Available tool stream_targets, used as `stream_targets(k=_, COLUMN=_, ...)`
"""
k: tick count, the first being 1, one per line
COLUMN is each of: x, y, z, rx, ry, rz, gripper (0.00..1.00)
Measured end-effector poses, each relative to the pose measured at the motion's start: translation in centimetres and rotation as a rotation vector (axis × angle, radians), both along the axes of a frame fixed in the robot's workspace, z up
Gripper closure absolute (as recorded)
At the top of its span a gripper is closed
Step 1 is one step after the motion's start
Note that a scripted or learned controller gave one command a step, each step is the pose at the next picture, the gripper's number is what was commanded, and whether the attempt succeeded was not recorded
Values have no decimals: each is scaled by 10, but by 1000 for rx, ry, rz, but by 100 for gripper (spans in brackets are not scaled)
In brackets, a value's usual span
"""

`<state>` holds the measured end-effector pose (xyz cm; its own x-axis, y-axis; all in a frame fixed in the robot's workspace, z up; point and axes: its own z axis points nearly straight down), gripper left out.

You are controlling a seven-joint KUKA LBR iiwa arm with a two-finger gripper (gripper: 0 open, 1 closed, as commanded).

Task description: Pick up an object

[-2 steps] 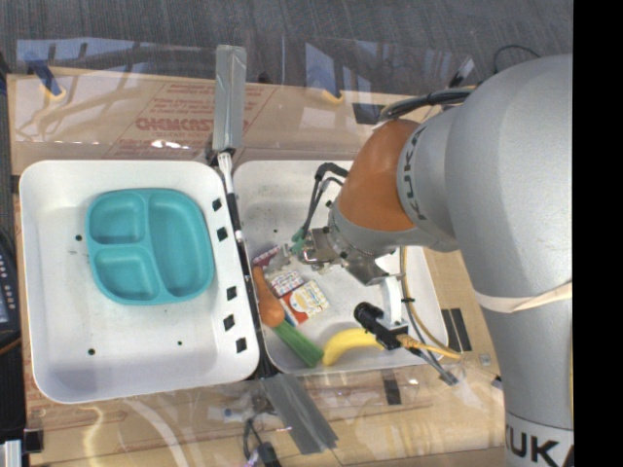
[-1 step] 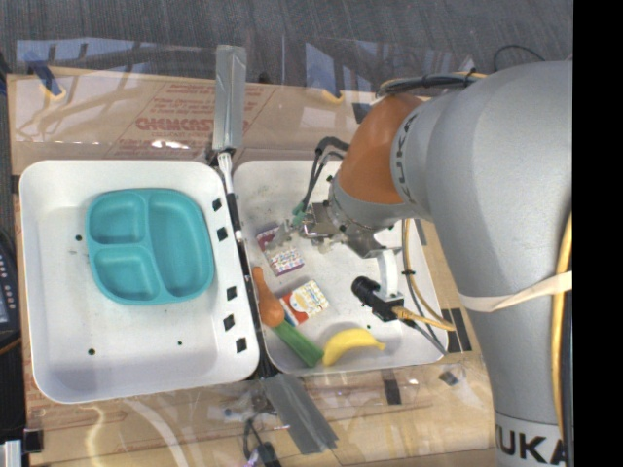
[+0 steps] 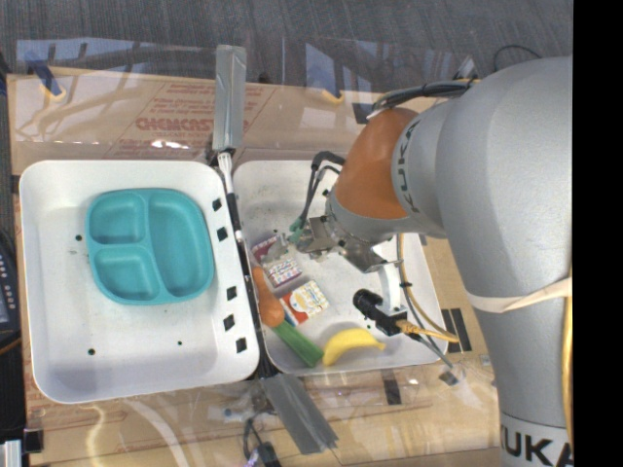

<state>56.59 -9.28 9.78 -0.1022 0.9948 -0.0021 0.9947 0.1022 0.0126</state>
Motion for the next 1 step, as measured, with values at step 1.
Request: stream_targets(k=1, x=0, y=0, z=11, rx=1, ry=2, rz=3, gripper=100)
